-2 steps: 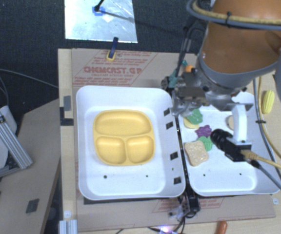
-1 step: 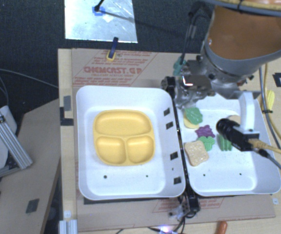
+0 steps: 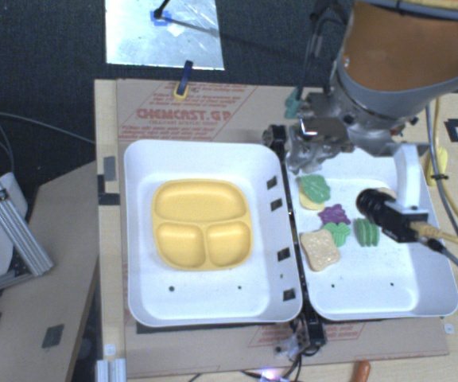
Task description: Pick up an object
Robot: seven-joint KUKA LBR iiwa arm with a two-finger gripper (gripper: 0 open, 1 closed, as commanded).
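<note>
arm: reaches in from right, orange band at top | hand (image 3: 308, 151): lowered at rear, pointing down

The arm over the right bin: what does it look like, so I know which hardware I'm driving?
The arm is bulky, with a wide orange band above a grey wrist section. The gripper below it is a metal and black assembly. Thin black cables run down its left side, and yellowish and grey hoses hang on its right.
</note>
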